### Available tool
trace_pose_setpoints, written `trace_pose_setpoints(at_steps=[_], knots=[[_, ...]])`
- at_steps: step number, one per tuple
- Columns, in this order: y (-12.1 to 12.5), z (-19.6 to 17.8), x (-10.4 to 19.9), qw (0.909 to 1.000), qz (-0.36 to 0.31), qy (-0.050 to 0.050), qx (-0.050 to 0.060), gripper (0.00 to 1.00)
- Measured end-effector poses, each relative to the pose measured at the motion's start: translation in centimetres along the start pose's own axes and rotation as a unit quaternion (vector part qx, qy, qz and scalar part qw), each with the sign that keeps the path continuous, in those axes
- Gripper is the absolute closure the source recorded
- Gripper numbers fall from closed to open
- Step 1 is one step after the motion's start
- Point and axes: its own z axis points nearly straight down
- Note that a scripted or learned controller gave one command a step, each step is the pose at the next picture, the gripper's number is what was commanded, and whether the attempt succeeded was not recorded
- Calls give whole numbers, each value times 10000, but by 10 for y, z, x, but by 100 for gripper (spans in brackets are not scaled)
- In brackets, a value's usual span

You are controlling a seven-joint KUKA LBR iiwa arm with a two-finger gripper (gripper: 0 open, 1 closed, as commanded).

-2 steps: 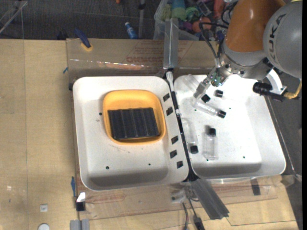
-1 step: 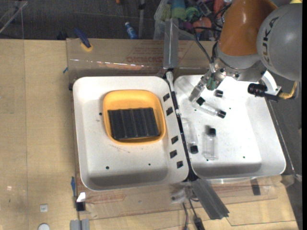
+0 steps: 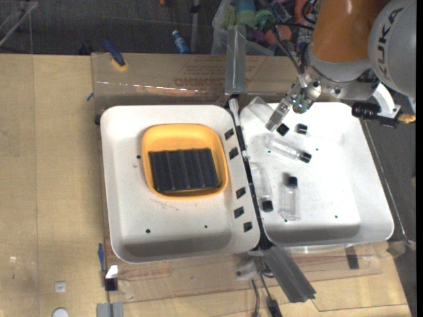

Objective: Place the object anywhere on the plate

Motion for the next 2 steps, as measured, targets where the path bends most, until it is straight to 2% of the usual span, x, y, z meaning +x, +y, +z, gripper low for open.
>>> trace_pose_setpoints(at_steps=[1, 2], knots=[[-5, -29, -9, 9986, -526, -9, 1, 100], [-16, -56, -17, 9898, -1422, -15, -3, 100]])
